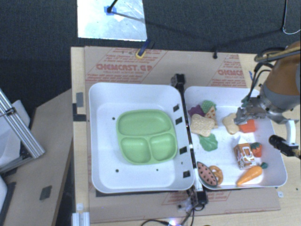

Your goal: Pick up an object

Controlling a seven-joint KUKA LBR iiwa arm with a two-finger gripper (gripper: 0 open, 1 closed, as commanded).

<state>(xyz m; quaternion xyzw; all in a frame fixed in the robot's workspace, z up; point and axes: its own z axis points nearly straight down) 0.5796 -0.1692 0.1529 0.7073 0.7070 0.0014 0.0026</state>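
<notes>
The right bin point(280, 173) holds several toy foods. My gripper point(244, 115) hangs low at the bin's upper right, directly over a red-orange piece point(249, 126) and next to a beige cookie shape point(229, 124). Whether it touches either one I cannot tell. Further left lie a tan cracker point(201, 125), a pizza slice point(211, 112), purple grapes point(195, 111) and green leaves point(208, 142). Toward the front are a small printed carton point(244, 156), a carrot point(249, 174), a pretzel point(216, 173) and a watermelon slice point(203, 172).
The left bin point(101, 126) holds a green divided plate point(144, 136). A black clip strip point(184, 126) runs between the bins. A black bracket point(283, 146) on the arm overhangs the right bin's right rim. The grey arm point(282, 86) reaches in from the right.
</notes>
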